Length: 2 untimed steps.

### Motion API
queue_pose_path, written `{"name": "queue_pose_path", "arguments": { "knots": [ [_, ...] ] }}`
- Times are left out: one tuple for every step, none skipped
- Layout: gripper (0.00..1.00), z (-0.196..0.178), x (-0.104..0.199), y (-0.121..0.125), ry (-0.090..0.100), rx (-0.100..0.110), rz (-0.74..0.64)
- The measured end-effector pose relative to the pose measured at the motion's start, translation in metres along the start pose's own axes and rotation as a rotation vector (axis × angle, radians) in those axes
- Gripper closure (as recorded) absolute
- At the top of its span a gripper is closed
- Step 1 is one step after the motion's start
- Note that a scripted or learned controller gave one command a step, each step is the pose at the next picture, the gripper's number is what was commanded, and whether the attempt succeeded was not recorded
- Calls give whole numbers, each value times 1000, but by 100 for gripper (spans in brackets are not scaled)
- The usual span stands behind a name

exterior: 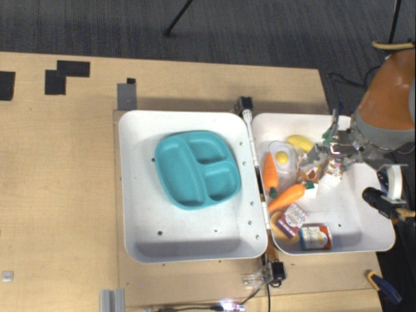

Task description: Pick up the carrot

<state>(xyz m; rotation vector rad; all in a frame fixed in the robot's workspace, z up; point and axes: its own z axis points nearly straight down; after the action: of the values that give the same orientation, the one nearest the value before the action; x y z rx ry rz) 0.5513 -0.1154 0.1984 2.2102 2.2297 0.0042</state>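
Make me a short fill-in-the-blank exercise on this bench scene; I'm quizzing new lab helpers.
1. The teal plate lies in the ____ bin.
2. The carrot lies in the ____ bin.
3. The plate is split into ____ compartments.
4. The can lies nearer the ____ edge of the view than the carrot.

Missing words: left; right; three; bottom
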Motion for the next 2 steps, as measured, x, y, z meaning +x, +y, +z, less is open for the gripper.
{"name": "queue_pose_path", "arguments": {
  "knots": [
    [0,101,7,-15,-4,-8,-69],
    [0,111,21,-30,0,-6,190]
  ]
}}
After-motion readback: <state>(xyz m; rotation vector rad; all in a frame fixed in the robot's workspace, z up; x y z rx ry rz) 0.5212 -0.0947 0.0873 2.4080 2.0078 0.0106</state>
